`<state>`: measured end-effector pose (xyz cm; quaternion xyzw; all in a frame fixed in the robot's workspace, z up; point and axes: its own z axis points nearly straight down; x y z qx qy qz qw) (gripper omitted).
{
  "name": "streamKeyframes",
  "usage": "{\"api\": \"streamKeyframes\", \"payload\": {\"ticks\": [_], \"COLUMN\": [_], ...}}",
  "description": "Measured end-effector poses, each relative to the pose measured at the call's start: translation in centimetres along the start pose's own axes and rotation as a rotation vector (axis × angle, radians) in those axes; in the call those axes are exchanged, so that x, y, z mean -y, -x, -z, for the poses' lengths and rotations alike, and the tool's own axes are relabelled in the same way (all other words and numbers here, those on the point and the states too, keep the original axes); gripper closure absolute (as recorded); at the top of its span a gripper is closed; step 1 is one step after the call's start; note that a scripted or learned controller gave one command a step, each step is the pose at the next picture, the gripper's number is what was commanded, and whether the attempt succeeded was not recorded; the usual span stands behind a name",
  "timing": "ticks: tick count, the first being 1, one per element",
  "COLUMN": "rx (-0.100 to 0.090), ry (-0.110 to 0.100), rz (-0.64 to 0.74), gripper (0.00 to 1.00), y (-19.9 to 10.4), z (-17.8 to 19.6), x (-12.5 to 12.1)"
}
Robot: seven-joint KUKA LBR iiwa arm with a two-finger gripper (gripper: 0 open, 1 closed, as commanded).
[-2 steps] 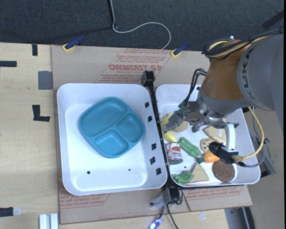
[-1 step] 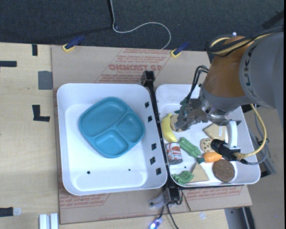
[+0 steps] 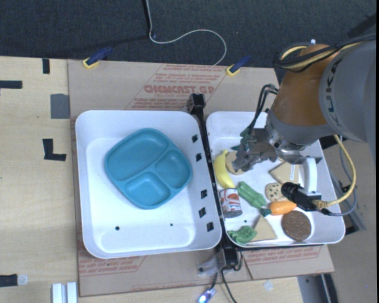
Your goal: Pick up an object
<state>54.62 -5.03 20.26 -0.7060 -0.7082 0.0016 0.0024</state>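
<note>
On the left, the surface (image 3: 25,169) is pale wood with black marks, and a brown cardboard sheet (image 3: 170,87) lies under both bins. The left bin (image 3: 98,232) holds a blue divided plate (image 3: 148,167), which lies flat toward the bin's far side, well apart from the near wall. A black divider (image 3: 205,169) runs between the two bins. The right bin (image 3: 230,122) carries a cluster of small things: a yellow banana (image 3: 222,170) lies just beside the divider, a small can (image 3: 231,202) with a red label sits near it on the near side, and a green leafy piece (image 3: 243,235) lies at the bin's near edge. A green pickle-shaped piece (image 3: 251,194) lies slantwise right of the can, with a tan wedge (image 3: 263,227), an orange carrot (image 3: 283,207) and a brown round disc (image 3: 297,225) further right. The claw (image 3: 243,160) hangs low over the bin's middle, just right of the banana and just beyond the green piece; whether its fingers are apart or together I cannot tell. The grey arm (image 3: 328,100) with its orange band reaches in from the right.
</note>
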Motion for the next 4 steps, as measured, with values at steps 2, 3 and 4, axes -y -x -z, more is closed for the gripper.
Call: {"api": "streamKeyframes", "payload": {"ticks": [2,3,4], "rx": [0.003,0.001,-0.002], "ry": [0.0,0.021,0.006], "rz": [-0.006,-0.001,0.014], "gripper": [1.0,1.0,1.0], "y": [-4.2,-3.6,-18.1], "z": [6.8,20.8,21.5], "x": [6.4,6.2,5.8]}}
